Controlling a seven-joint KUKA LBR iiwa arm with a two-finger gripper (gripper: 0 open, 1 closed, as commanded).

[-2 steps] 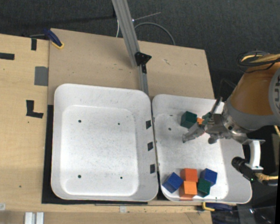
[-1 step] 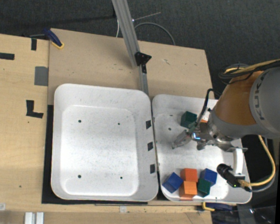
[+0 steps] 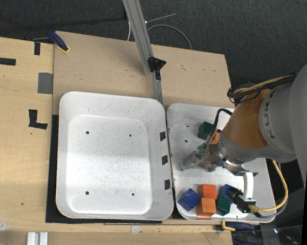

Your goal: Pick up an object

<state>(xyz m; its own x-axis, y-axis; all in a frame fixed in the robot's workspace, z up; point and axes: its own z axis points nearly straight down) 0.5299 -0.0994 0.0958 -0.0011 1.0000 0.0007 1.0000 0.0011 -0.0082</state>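
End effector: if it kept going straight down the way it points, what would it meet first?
Probably the bare floor of the right bin under the end effector; the green block sits just beyond, though depth is unclear.

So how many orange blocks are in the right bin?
2: one orange block near the front edge, another directly in front of it, touching. The arm may hide more.
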